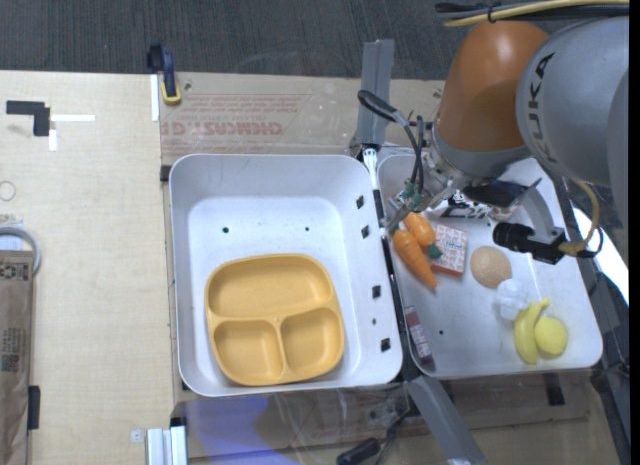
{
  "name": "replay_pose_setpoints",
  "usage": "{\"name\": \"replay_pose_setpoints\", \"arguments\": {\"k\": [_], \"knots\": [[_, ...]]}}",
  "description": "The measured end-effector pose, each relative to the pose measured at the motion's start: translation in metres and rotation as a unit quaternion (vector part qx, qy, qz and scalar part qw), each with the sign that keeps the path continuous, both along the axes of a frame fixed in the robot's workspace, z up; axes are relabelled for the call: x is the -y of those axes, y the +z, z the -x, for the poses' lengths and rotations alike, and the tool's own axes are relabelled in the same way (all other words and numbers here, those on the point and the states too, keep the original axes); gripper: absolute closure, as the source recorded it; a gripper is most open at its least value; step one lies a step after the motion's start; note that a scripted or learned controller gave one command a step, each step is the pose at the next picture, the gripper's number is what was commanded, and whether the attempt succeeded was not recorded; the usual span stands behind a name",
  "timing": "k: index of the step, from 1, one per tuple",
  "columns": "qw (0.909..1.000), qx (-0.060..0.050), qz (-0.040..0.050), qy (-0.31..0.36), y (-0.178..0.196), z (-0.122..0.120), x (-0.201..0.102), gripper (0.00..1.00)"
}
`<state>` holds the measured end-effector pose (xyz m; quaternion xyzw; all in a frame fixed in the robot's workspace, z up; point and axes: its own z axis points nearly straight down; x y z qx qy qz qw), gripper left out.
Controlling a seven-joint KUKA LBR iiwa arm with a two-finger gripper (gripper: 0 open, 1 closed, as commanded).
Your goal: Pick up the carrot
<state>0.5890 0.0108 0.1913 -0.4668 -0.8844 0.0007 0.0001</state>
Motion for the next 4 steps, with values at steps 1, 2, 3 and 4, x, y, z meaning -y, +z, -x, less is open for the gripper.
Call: {"name": "replay_pose_setpoints", "arguments": {"k": [1, 2, 3, 4], "knots": [[0.9960, 0.001, 0.0004, 0.089, 0.000, -0.052, 0.043, 1.00], [0.9676, 0.000, -0.0006, 0.253, 0.000, 0.001, -0.048, 1.00], [0.9449, 0.002, 0.0000, 0.327, 0.001, -0.046, -0.010, 1.00], [0.9054, 0.002, 0.0000, 0.425, 0.001, -0.049, -0.020, 1.00]]}}
